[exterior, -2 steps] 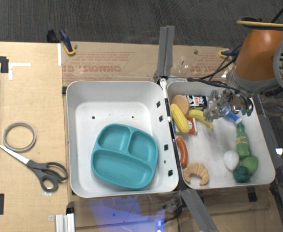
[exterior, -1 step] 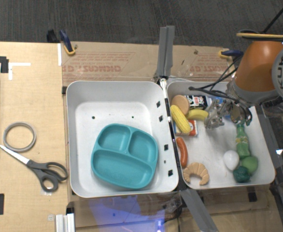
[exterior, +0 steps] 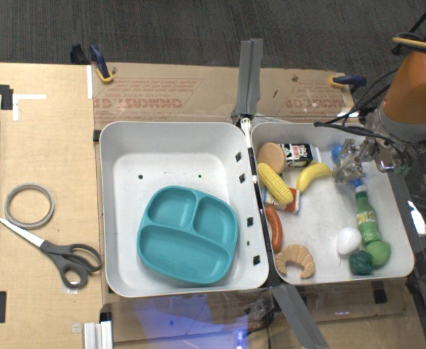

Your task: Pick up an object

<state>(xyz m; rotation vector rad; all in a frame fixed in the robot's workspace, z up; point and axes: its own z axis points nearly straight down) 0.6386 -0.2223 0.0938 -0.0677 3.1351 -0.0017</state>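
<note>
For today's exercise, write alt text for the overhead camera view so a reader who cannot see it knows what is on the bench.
A grey robot arm's gripper hangs over the right white bin, which holds toy food: a corn cob, banana, sausage, croissant, egg and a green bottle. The left bin holds a teal divided plate; scissors and a tape roll lie on the bench beside it.

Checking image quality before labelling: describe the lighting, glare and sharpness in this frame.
Camera view: even overhead light, soft shadows inside the left bin; bluish glow on the bench edge below it; teal plate, scissors and banana crisp; the pincer is cluttered and hard to read against cables.
</note>
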